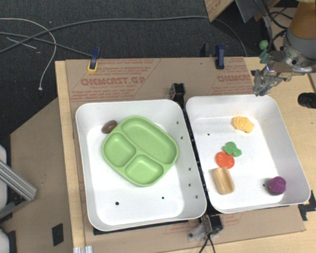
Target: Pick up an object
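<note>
Right now we find the grey two-finger gripper (261, 88) poised over the far right corner of the shallow white right-hand bin (291, 143), just at its rim, carrying nothing. Its state we cannot tell, as it is small and dark against the bench from this height. Every candidate lies nearer the camera and to the left of it. Closest is the lumpy yellow toy piece (243, 124), a short way into the bin on a diagonal. Beyond that sit the small green leafy piece (232, 148) touching the round orange-red piece (224, 160), then the tan cylindrical block (222, 180), whose long axis runs roughly front to back. The round purple ball (277, 185) lies almost straight toward the near rim. We judge the yellow piece the likeliest target.
</note>
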Action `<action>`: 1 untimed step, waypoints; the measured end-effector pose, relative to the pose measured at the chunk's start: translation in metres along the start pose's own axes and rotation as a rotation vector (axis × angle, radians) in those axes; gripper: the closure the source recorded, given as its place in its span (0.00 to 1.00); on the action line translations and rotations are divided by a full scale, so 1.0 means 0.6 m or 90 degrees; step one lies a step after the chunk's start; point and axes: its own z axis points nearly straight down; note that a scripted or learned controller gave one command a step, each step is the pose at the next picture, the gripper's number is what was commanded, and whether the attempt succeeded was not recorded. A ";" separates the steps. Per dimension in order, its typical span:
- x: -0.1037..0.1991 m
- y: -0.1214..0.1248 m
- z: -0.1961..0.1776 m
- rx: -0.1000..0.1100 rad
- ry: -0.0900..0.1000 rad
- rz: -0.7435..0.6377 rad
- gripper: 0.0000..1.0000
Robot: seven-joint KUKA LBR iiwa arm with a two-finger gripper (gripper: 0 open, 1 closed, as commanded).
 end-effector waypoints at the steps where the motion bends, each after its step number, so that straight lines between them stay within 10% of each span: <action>1: 0.085 0.014 0.030 0.004 0.001 0.000 1.00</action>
